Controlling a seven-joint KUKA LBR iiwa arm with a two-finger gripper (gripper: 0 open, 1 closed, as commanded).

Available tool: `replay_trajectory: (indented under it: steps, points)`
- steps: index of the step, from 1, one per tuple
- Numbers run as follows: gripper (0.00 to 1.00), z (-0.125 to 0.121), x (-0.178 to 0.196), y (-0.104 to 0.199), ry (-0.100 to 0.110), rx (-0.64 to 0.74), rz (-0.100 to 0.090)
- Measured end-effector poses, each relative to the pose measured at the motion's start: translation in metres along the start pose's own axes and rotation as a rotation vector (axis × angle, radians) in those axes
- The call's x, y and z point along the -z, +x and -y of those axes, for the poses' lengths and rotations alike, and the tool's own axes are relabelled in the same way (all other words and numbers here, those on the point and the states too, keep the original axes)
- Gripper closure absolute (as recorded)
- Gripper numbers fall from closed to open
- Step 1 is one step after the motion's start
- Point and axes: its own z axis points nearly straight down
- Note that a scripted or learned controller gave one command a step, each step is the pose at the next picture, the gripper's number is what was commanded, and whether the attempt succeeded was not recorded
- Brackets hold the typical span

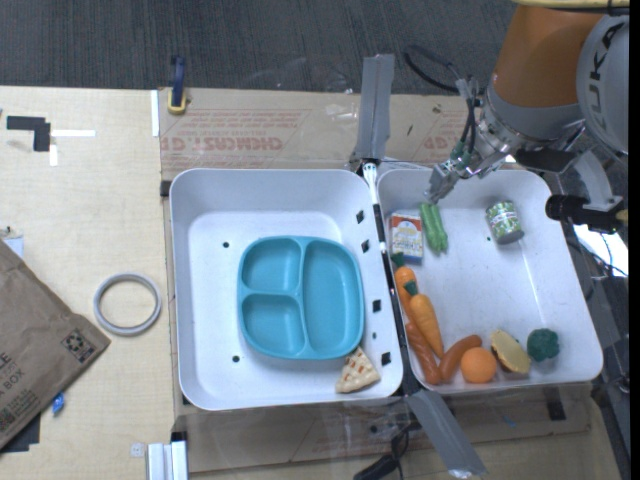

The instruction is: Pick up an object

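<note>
My gripper [441,182] hangs over the far left part of the right bin [575,298], low above its floor. Directly beneath its tip lies a green pea pod [435,228], lengthwise, its upper end meeting the gripper tip. I cannot see whether the pod is gripped or just lying there. Beside the pod, on the left, sits a small white carton with a red label [405,236]. A grey-green can [504,221] stands to the right of the pod.
Carrots [420,316], a sausage [456,354], an orange [479,365], a tan piece [510,352] and a broccoli [543,344] crowd the right bin's near edge. The left bin [200,268] holds a teal divided plate [300,296] and a pizza slice [357,373]. A tape ring [127,302] lies on the bench.
</note>
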Motion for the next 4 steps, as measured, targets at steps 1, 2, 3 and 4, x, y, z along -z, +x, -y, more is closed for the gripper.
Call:
replay_trajectory:
  steps: [1,2,3,4]
  points:
    - [1.00,0.047,-0.014,-0.011,0.002,0.057,-0.002]
    - [1.00,-0.024,-0.055,0.010,0.001,-0.050,-0.001]
    - [1.00,0.018,-0.041,0.004,0.000,0.446,-0.002]
    - [1.00,-0.021,-0.063,0.023,0.000,0.093,-0.001]
